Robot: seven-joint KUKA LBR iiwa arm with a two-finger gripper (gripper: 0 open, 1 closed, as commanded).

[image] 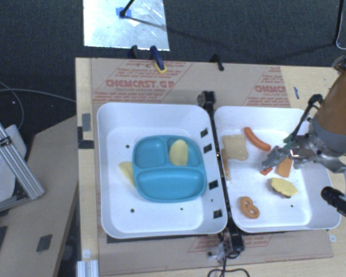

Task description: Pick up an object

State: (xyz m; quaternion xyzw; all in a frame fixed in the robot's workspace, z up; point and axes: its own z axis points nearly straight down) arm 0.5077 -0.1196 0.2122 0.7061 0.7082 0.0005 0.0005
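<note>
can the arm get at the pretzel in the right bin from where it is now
Probably yes. The pretzel lies alone on the floor of the right bin, apart from the burger-like piece and the orange block. The tool is over the same bin, with nothing between them.

The arm (340,117) runs off the right edge. The gripper (277,156) covers part of an orange block (285,167), and blur hides its jaws.
</note>
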